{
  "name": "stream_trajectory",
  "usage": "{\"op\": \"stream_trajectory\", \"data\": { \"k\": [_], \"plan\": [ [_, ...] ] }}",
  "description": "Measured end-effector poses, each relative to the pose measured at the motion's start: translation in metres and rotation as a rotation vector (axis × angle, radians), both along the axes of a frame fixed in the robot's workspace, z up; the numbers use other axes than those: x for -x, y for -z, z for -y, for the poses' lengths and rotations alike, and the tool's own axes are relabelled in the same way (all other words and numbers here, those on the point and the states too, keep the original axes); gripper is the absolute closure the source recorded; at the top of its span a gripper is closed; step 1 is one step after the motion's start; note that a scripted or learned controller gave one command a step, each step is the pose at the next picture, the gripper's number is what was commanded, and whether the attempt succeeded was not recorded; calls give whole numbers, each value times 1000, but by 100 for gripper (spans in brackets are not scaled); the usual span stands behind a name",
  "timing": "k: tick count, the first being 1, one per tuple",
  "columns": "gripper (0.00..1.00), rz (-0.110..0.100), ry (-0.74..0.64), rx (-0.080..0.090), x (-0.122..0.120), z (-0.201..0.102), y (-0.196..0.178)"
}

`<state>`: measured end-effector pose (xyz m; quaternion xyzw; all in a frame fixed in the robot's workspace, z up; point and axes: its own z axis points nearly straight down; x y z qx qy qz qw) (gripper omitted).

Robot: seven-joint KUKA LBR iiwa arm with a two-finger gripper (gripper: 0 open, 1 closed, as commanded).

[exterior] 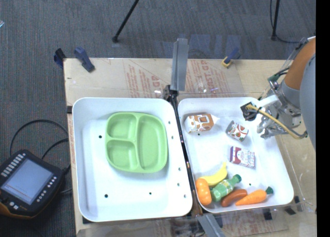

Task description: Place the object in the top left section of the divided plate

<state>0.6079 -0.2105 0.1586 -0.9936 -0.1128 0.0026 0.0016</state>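
Although the task does not name which object is meant, we judge the nearest candidate to be the small crumpled red-and-white packet (237, 130), which lies in the upper middle of the right white bin (284, 174), just beside the two-finger gripper (265, 125) and toward the bin's centre from it. We cannot tell from this slanted view how the claw is set, and we see nothing held in it. The gripper hangs over the right bin's upper right corner, with a yellow cable looping past it. The light green three-section divided plastic plate (137, 141) sits in the middle of the left white bin (85, 179), well apart from the arm, its top left section on the side farthest from the gripper. So the coming move turns on a short reach toward the bin's centre for the packet, which looks roughly square with no clear long axis, then a long carry across the divider between the bins.
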Motion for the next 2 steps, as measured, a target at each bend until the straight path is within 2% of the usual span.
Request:
{"op": "stream_trajectory", "data": {
  "k": [1,2],
  "plan": [
    [100,-2,18,-1,0,-2,74],
    [100,-1,13,-1,57,1,27]
  ]
}}
